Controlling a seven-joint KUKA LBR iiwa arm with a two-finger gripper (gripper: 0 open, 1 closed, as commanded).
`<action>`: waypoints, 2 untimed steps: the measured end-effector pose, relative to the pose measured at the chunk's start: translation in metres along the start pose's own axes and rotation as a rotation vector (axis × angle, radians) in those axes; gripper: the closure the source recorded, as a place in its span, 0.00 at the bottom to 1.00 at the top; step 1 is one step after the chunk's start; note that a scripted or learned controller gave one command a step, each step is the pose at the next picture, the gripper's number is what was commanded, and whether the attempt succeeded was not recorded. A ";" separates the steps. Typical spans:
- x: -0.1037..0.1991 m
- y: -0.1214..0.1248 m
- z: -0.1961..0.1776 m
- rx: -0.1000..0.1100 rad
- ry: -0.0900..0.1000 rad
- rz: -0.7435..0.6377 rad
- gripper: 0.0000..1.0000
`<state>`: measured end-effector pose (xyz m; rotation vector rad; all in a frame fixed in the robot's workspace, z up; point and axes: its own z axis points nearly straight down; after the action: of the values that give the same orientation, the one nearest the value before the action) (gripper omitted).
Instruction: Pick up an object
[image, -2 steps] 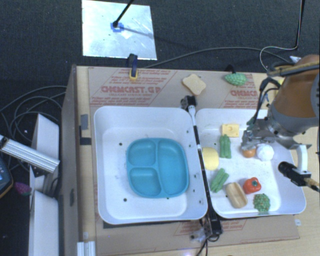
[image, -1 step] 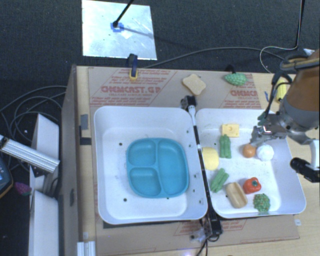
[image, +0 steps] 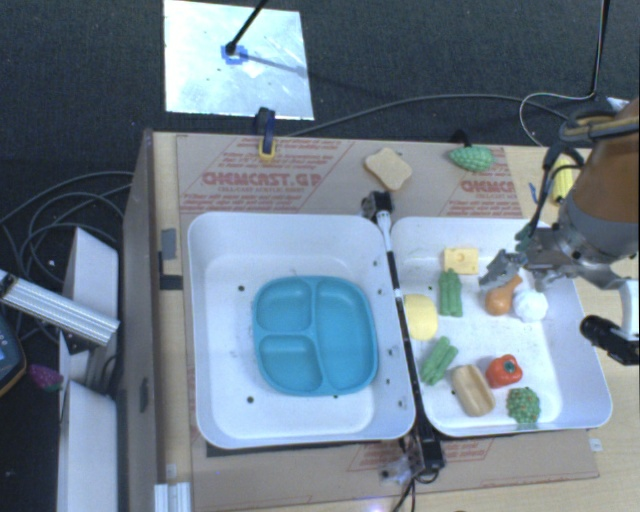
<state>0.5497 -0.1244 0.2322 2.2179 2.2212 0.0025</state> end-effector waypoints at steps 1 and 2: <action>0.022 0.051 0.086 0.005 0.002 -0.002 0.00; -0.010 0.086 0.051 -0.002 -0.001 -0.001 0.00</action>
<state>0.6359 -0.1347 0.1818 2.2157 2.2207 0.0029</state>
